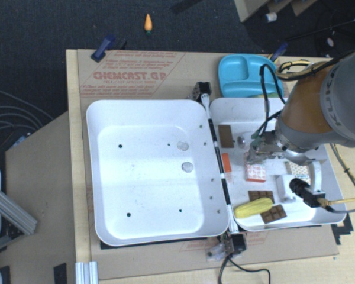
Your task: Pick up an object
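Note:
The right bin (248,108) holds several small things. A brown flat block (225,136) lies near its left wall, with an orange piece (226,161) below it. A red-and-white checkered packet (255,172) sits mid-bin. Nearer the front are a dark chocolate bar (260,195), a yellow corn cob (253,207) and a second chocolate piece (274,213). A patterned packet (299,169) lies to the right, partly under the arm. My gripper (258,151) hangs low in this bin, just above the checkered packet's far edge.
The left bin (106,158) shows two small round grey spots (185,157). A light blue divided tray (245,76) stands behind the right bin. A blue clip (102,49) and an orange cone (148,22) lie beyond the bench.

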Motion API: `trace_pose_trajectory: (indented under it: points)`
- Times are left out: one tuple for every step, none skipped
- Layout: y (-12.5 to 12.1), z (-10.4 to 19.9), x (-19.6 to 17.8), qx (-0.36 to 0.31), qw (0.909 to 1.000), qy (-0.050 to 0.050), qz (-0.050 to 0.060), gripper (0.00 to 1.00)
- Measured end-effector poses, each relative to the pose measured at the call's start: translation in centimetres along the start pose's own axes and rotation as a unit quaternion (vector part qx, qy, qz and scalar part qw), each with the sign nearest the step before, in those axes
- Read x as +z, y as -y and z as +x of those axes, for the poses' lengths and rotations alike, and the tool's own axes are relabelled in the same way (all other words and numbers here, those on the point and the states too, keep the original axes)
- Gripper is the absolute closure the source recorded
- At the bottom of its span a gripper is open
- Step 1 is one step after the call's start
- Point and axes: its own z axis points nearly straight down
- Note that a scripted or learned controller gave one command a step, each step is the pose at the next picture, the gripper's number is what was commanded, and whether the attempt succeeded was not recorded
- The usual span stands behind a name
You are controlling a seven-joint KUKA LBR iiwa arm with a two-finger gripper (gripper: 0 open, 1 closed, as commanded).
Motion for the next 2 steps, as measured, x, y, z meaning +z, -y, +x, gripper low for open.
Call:
trace_pose_trajectory:
  points:
    - [0.0,0.0,0.0,0.000,1.0000,0.000,0.000,0.00]
    - [-9.9,-0.1,2.3,-0.001,1.0000,-0.002,0.003,0.00]
